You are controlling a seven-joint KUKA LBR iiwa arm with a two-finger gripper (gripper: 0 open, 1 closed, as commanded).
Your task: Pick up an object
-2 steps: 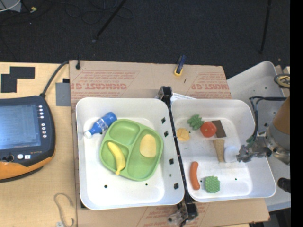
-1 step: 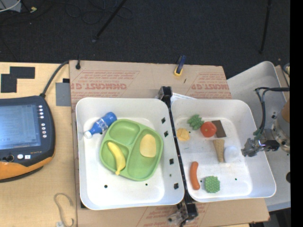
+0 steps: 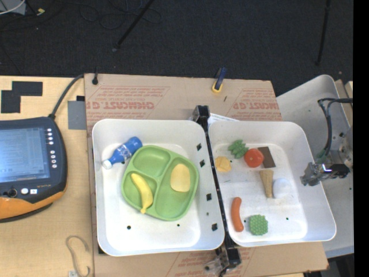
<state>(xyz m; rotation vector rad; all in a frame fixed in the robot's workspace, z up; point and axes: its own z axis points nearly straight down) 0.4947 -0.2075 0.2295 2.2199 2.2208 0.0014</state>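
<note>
Hand point(image 3: 314, 175): at the right bin's point(image 3: 311, 149) right rim, over its edge; can't tell its grip from here, nothing seen in it.
Right bin: tomato point(image 3: 253, 157), brown block point(image 3: 266, 156), cone point(image 3: 267, 182), sausage point(image 3: 237, 213), green ball point(image 3: 258, 225), leafy green point(image 3: 237, 149), yellow piece point(image 3: 222, 165).
Left bin point(image 3: 109, 212): green plate point(image 3: 158, 212) with banana point(image 3: 142, 191) and a pale yellow piece point(image 3: 180, 178); blue bottle point(image 3: 123, 152) beside the plate.
Desk point(image 3: 34, 235): a tablet point(image 3: 29, 163) at far left.

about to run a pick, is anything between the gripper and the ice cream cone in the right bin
Only the small white object lying right beside the ice cream cone, on the side facing the gripper. The gripper sits at the right bin's right rim; otherwise bare bin floor lies between.
</note>
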